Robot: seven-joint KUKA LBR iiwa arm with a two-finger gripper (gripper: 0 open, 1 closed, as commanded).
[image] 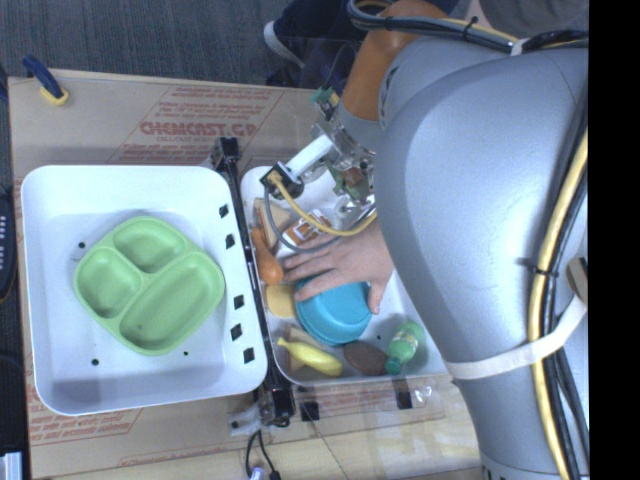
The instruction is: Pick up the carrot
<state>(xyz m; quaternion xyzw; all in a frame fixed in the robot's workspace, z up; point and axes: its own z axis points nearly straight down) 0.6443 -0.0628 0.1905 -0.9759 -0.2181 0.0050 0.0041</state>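
Arm pose: grey arm [480,198] entering from the right, bulking over the right bin [262,183]; orange band [372,63] at the far end, above the wrist; wrist angled down toward the far half of that bin.
Jaws: gripper [340,193] low over the far half of the right bin, beyond the blue bowl; state of jaws cannot be told, tips lost among cabling and brackets; nothing seen between them.
Human hand: one hand [340,263] lying flat in the right bin, just beyond the blue bowl and partly over its rim, fingers pointing toward the left bin.
Carrot: one carrot [268,260], orange, against the left wall of the right bin, left of the blue bowl, just at the fingertips of the hand.
Blue bowl: one blue bowl [335,313], mid right bin.
Banana: one banana [310,358], yellow, at the near edge of the right bin, nearer than the blue bowl.
Brown item: one brown item [365,358], right of the banana, below the blue bowl; kind unclear.
Green item: one green item [403,346], right of the blue bowl, at the near right corner.
Bins: two white bins side by side on the table [150,118].
Left bin: left bin [50,208] holding one green divided plate [150,283], three compartments, well left of the blue bowl.
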